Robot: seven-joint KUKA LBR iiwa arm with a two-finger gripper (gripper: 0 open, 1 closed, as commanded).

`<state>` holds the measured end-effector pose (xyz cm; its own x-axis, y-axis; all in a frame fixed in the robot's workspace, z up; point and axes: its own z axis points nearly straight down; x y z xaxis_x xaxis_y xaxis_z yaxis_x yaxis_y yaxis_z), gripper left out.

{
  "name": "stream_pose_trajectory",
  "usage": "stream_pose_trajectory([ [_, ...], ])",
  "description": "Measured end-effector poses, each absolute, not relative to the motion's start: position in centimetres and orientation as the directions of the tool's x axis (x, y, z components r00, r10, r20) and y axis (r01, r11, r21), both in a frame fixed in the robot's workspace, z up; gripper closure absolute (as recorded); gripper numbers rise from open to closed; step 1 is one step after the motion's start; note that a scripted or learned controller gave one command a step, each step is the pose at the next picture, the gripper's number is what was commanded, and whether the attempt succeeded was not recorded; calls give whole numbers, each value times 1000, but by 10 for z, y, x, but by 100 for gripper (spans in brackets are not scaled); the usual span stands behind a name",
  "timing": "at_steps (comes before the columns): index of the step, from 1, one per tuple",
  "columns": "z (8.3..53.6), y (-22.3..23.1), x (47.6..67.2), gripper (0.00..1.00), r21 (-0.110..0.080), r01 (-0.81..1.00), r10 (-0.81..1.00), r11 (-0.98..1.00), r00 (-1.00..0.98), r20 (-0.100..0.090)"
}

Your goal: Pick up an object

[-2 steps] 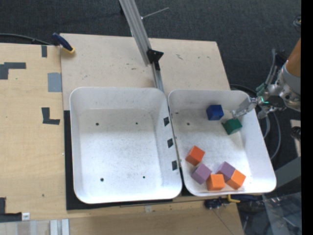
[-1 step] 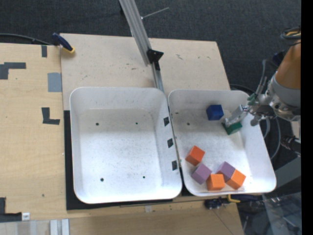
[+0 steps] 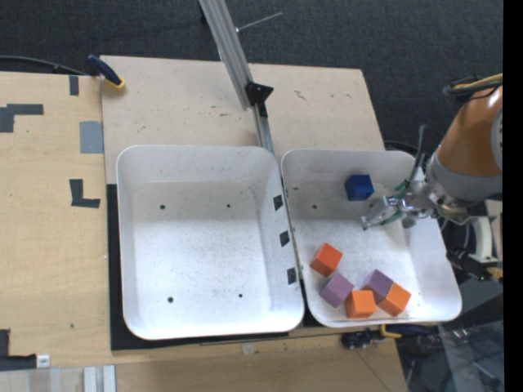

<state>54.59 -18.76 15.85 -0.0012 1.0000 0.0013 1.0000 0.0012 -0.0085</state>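
The blue cube (image 3: pixel 358 187) is sitting in the right bin (image 3: pixel 310 170), in its far half and apart from the other blocks. It is lying up and to the left of the gripper (image 3: pixel 382 216), near it but not touching, so the coming move looks like a short shift toward the bin's far wall and then a descent. The cube has no long axis to speak of; its faces are standing slightly turned against the bin's walls, and the wrist would probably need to match that.

The gripper is hanging low over the bin floor with nothing between its fingers; whether they are spread or closed I cannot tell, since they are blurring into the white floor.

Nearer the front wall, an orange cube (image 3: pixel 327 259) is lying alone, and a cluster of purple and orange blocks (image 3: pixel 366 291) is crowding together, some touching. The blue cube has free room on all sides. The left bin (image 3: pixel 131 170) is sitting alongside, on the pale bench (image 3: pixel 180 96).
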Motion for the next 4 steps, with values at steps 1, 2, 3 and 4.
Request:
stream_pose_trajectory([
  [1,113,-193,544,0,-6,1000,1000,1,-1,0],
  [2,125,-192,545,100,-3,1000,1000,3,-3,1],
  [3,168,-189,550,100,3,1000,1000,2,-2,-1],
  [4,232,-189,552,100,6,1000,1000,2,-2,-2],
])
